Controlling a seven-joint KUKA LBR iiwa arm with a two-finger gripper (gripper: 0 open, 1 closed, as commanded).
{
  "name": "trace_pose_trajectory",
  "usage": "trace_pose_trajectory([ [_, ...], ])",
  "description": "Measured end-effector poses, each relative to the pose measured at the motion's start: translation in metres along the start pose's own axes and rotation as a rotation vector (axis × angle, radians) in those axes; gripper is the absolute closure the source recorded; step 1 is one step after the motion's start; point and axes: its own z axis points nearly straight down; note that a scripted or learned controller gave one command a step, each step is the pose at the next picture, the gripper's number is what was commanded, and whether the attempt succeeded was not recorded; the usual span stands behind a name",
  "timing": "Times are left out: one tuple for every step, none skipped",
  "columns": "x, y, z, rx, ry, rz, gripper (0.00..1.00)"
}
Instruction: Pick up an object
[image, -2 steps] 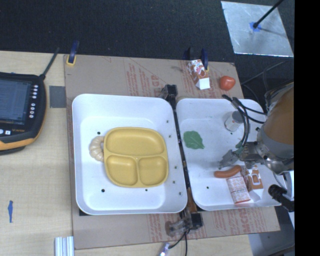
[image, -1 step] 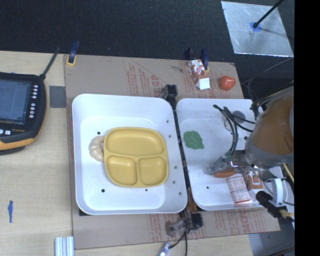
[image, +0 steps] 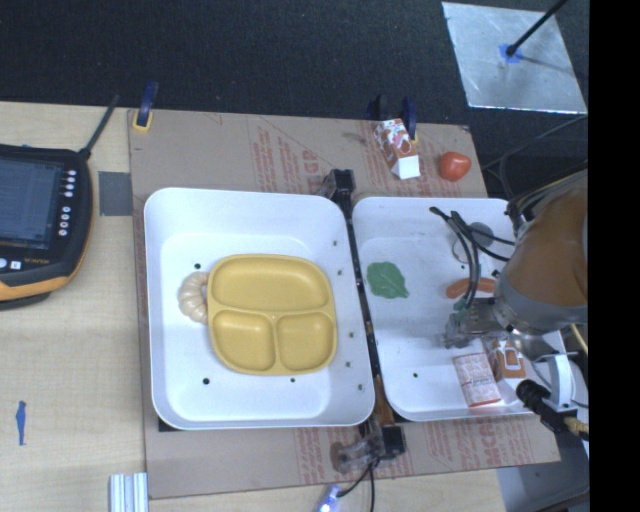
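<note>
In the right bin (image: 420, 230) lie a green flat piece (image: 386, 280), an orange-red sausage-like piece (image: 466, 288) partly under cables, and a small carton with red print (image: 476, 379). My gripper (image: 462, 331) reaches in from the right and hangs low over the bin floor, just above the carton and below the orange piece. The grey arm with its orange band (image: 548, 262) hides the bin's right side. Nothing shows between the fingers.
The left bin (image: 170, 250) holds a yellow divided tray (image: 270, 312) with a beige object (image: 192, 295) at its left. Outside the bins at the back lie a small carton (image: 398, 148) and a red tomato-like ball (image: 454, 165). A tablet pendant (image: 35, 220) sits far left.
</note>
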Motion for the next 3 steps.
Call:
trace_pose_trajectory([
  [-0.072, -0.019, -0.032, 0.002, 0.004, 0.005, 1.00],
  [-0.013, -0.018, -0.060, 0.002, 0.004, 0.001, 1.00],
  [0.001, -0.017, -0.076, 0.001, 0.003, 0.002, 1.00],
])
